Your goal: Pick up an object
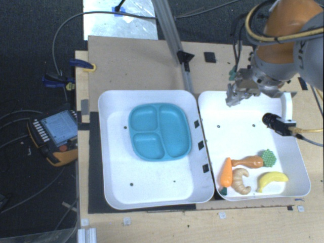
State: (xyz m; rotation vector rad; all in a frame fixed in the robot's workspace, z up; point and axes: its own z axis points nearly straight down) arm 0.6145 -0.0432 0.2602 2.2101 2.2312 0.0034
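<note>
Pretty clearly a robotics lab, not anyone's kitchen. The counter (152, 49) is a bare wooden board on dark carpet (30, 14), with loose cables (66, 24) snaking around it, spring clamps (61, 77) clipped on its left edge, and a handheld control pendant (54, 135) lying on the floor. Two white bins (114, 186) sit on it, holding toy plastic food (248, 172) and a blue divided plate (159, 131).

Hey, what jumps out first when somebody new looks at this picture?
The blue divided plate in the left bin stands out first. Next come the toy foods in the right bin's near corner: carrot, croissant and banana. The claw hovers over that bin's far edge.
</note>
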